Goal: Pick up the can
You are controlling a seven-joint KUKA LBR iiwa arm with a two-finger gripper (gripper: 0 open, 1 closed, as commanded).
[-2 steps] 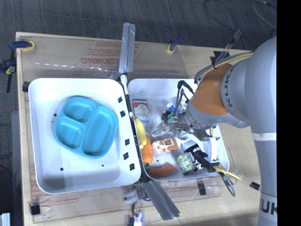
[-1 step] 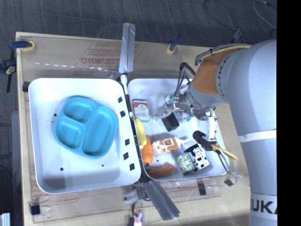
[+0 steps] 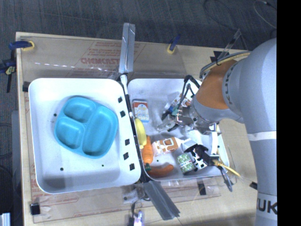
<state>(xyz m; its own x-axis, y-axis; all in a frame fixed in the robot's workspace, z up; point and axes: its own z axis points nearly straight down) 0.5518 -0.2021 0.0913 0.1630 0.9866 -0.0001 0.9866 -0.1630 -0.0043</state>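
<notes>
**Green can lay at six o'clock of the gripper, grasp not yet made**

White plastic framed the scene. The right bin (image 3: 155,89) held the clutter, while the left bin (image 3: 42,164) at nine o'clock carried a blue divided tray (image 3: 87,126). The can (image 3: 184,164), a short cylinder with a green label, appeared to lie on its side toward the right bin's five o'clock corner. An orange-and-white box (image 3: 165,146) sat just beside it at ten o'clock, and a reddish sausage (image 3: 160,170) lay near it at nine o'clock. A banana (image 3: 139,132) and a carrot (image 3: 146,153) lined the bin's nine o'clock wall, with a red-and-white pack (image 3: 140,111) above them.

The gripper (image 3: 175,116) hung over the middle of the right bin, with the can at roughly its six o'clock and apart from it. Whether the gripper was open or closed could not be told from this slanted view, and nothing was seen held in it.

The step in hand looked like the approach, with the grasp not begun. The next move called for a shift toward six o'clock and a line-up across the can's round body. The descent would then need to miss the box, since a nudged can on its side would likely roll.
</notes>
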